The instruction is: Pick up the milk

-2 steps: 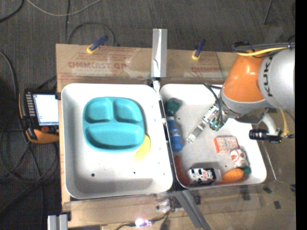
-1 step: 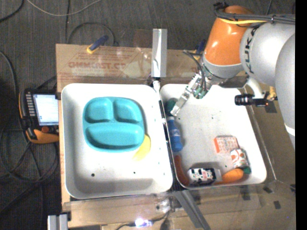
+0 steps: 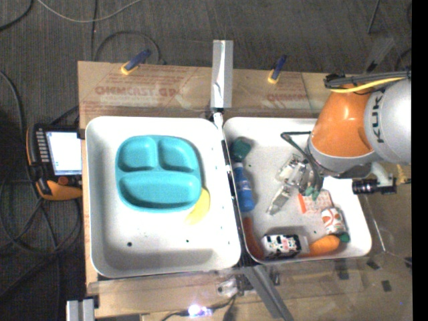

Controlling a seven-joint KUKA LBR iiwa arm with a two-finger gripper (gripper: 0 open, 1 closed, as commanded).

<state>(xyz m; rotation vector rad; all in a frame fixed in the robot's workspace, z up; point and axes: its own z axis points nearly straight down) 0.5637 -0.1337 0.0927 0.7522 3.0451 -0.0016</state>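
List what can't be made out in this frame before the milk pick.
- Gripper: finger state unclear in the camera view, small and blurred.
- Milk: label too small to read.
- Red-and-white packet: partly covered by the arm.
- Yellow item: tucked under the teal tray, shape unclear.

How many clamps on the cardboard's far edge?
2: a yellow-and-blue spring clamp at the far left of the brown cardboard sheet, and another yellow-and-blue clamp at the far right.
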